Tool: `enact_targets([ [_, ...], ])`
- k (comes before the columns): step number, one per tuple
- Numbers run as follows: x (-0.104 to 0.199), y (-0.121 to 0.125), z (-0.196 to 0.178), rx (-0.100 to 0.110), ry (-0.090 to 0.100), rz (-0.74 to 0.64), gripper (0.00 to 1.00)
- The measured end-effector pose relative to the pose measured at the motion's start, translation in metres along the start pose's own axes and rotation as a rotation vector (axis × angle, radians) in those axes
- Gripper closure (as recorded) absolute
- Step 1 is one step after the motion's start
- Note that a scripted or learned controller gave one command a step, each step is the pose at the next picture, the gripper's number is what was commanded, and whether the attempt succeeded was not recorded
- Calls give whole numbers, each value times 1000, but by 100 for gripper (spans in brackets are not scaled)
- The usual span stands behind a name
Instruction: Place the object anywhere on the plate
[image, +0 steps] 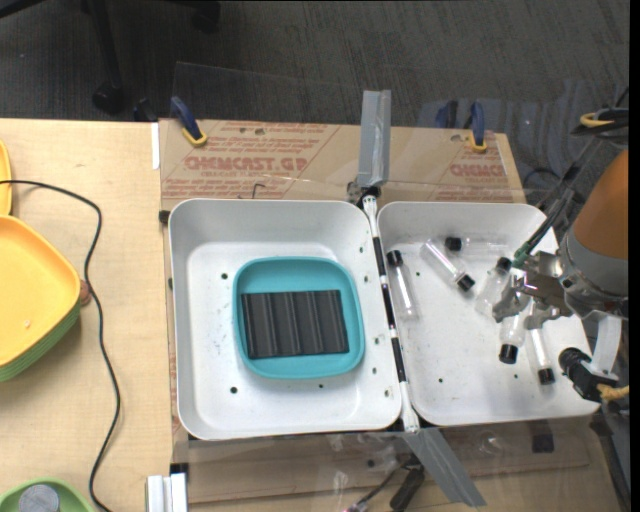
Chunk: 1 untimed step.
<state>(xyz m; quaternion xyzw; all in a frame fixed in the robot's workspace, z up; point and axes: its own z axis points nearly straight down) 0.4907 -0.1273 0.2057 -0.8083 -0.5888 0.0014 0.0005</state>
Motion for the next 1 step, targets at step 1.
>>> enact_targets([
  [1, 0, 0, 0, 0, 0, 0, 0],
])
